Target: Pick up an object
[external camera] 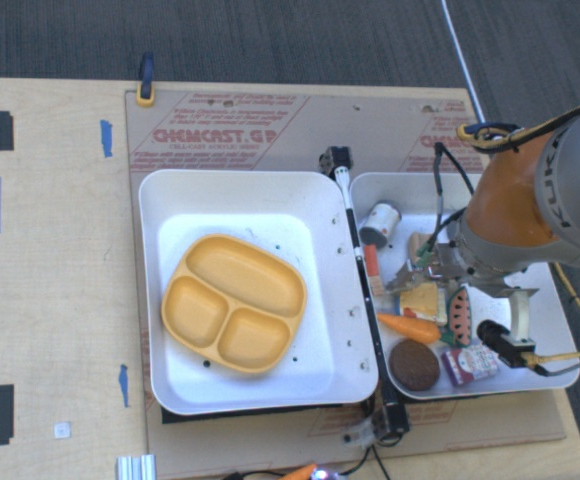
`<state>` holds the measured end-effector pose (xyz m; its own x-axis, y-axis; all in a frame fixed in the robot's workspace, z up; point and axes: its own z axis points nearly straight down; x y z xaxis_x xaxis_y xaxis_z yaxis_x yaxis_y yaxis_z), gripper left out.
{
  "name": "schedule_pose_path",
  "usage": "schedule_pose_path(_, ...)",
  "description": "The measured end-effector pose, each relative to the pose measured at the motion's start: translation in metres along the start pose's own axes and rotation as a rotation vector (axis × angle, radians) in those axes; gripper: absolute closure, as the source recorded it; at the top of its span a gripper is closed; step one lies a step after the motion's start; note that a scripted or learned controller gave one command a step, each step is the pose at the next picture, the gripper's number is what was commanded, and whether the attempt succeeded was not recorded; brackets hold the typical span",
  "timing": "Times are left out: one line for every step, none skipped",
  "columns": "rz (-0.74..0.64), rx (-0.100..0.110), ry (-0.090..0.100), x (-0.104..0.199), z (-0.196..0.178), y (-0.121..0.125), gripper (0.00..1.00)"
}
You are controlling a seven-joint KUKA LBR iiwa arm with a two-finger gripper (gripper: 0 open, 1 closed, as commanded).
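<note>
Metal claw (417, 268) low among the clutter of the right bin (560, 368), nothing lifted yet.

Grasp and lift both look left to do, as I judge it. The claw sits just above a pale yellow block (422, 299) at centre right of the frame; whether it is spread or pressed together I cannot tell. Below lie a carrot (408, 326), a brown disc (414, 364) and a watermelon slice (458, 315). A yellow divided plate (232, 303) rests in the left bin (160, 208).
</note>
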<state>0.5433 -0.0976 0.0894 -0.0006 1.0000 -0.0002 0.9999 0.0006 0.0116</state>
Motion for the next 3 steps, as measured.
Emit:
schedule_pose_path(0.000,-0.009,0.001,0.001,-0.014,0.004,1.00)
schedule_pose_path(-0.001,0.011,0.001,0.063,-0.096,-0.060,1.00)
schedule_pose_path(-0.002,0.007,0.001,0.116,-0.120,-0.061,1.00)
